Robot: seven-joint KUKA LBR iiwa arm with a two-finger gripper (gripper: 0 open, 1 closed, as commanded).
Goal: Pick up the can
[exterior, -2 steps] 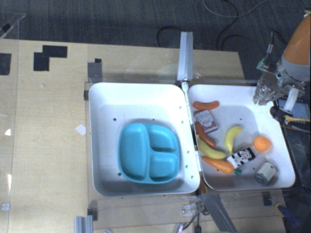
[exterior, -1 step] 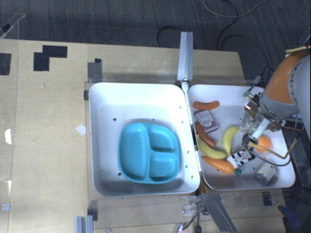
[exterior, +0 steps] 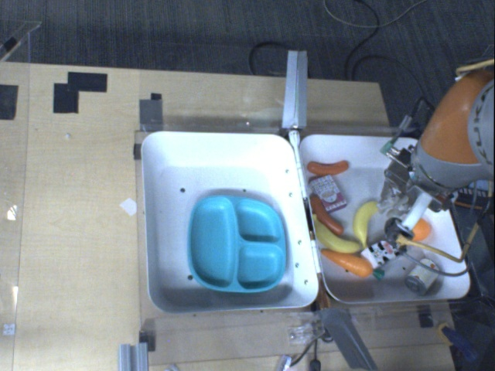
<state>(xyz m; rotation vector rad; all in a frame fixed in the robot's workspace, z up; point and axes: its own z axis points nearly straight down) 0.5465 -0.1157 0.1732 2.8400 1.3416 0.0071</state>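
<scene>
Nearest the viewer, the front edge of a pale wooden bench (exterior: 69, 284) carries metal brackets (exterior: 131, 355) and a clamp (exterior: 309, 335) below the seam where the two bins meet.

On the bench sit two shallow white bins, side by side and touching. The left bin (exterior: 158, 207) holds a blue divided tray (exterior: 232, 242), lying flat toward its near side.

The right bin (exterior: 363, 149) is crowded. The can (exterior: 420, 282), small and silvery grey, lies on the floor of the bin near its front right corner, apart from the other things. Left of it are an orange carrot (exterior: 348, 263) and a small black-and-white patterned box (exterior: 380, 252). Just beyond those are two yellow bananas (exterior: 363, 221) and a reddish sausage (exterior: 327, 216). Farther back are a dark red packet (exterior: 329, 192) and a second sausage (exterior: 328, 167).

The gripper (exterior: 394, 215) hangs over the middle of the right bin, beside the bananas and beyond the can, not touching it. Whether it is spread or pressed together cannot be told. The grey arm, with its orange band (exterior: 464, 122), enters from the right.

Beyond the bins, a metal post (exterior: 295, 91) stands at the seam, and black tape shapes (exterior: 77, 87) mark the bench top. Farthest away is dark carpet (exterior: 155, 14) with thin cables (exterior: 363, 10) looping across it.
</scene>
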